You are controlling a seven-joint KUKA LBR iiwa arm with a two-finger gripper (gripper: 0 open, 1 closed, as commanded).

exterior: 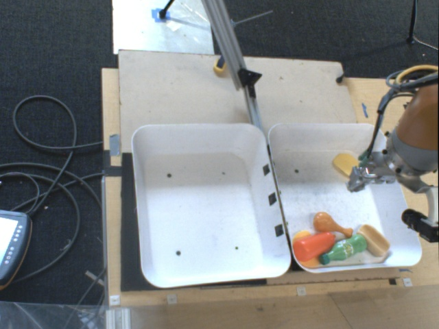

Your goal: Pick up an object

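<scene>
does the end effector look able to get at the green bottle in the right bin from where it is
Probably yes. The end effector hangs above the right bin, and the green bottle lies on top of the pile with nothing over it, though an orange toy and a tan piece crowd it.

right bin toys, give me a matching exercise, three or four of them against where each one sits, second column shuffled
Things:
1. green plastic bottle
2. flat yellow plastic piece
3. red-orange plastic carrot
4. tan plastic bread roll

Places:
A. alone at the far side of the right white bin, beside the gripper
B. near right corner
C. left end of the near pile
D. between the carrot and the roll

Pairs: 1-D, 2-A, 3-C, 4-B
</scene>
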